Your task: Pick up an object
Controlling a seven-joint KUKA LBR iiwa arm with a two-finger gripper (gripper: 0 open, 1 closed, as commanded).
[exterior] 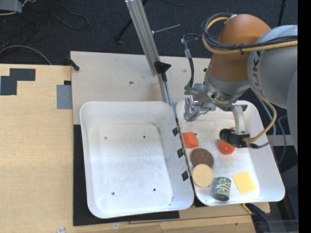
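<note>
Along the near edge of the right bin [272, 191] we see a small can with a green and white label [222, 188] lying on its side, with a yellow block [244, 182] just beside it on the right. Just behind the can sits a tan round disc [203, 174], and touching its far side is a dark brown disc [201, 157]. Further back, an orange block [190, 140] lies close to the divider between the 2 bins, and a red-orange piece [226, 148] rests toward the bin's right, next to a black fitting [235, 138] on the arm. The left bin [92, 115] is beside all this, white with a few dark specks on its floor.

At the far end of the right bin the gripper [193, 111] hangs over the back left corner, above and behind the orange block and apart from it. We cannot tell whether its jaws are open or closed; nothing is visibly between them. Behind it rise the arm's orange band [238, 38] and grey body, and a slanted aluminium rail [146, 38] crosses the beige bench [116, 76].
</note>
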